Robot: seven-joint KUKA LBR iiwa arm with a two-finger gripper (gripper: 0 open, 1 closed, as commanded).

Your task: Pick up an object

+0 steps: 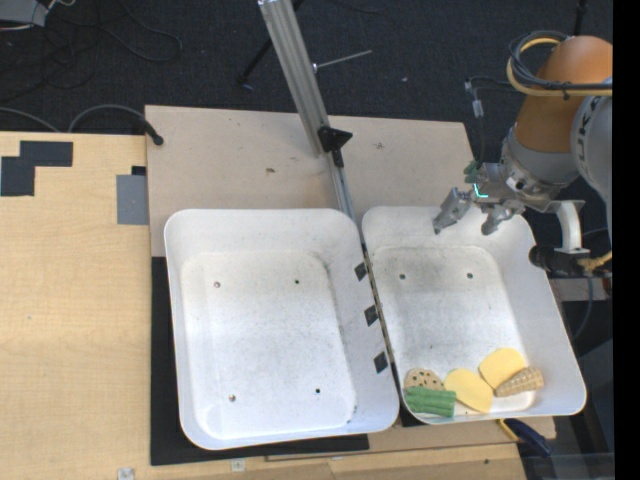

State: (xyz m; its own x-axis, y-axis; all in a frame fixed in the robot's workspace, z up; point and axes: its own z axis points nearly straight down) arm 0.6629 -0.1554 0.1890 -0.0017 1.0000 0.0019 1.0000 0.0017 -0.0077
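watching the pincer (472, 217) hang released over the right bin's (560, 368) upper edge, i see toys (475, 380) clustered at lower right.

Two white bins (265, 230) side by side. In the right one (535, 298), five small things bunched at the near edge: two yellow pieces (470, 388) (501, 364), one green piece (432, 401), one brown spotted cookie (423, 379), one tan cone (519, 381). Three black clips (372, 314) along the seam between bins. One arm, one gripper (472, 214).
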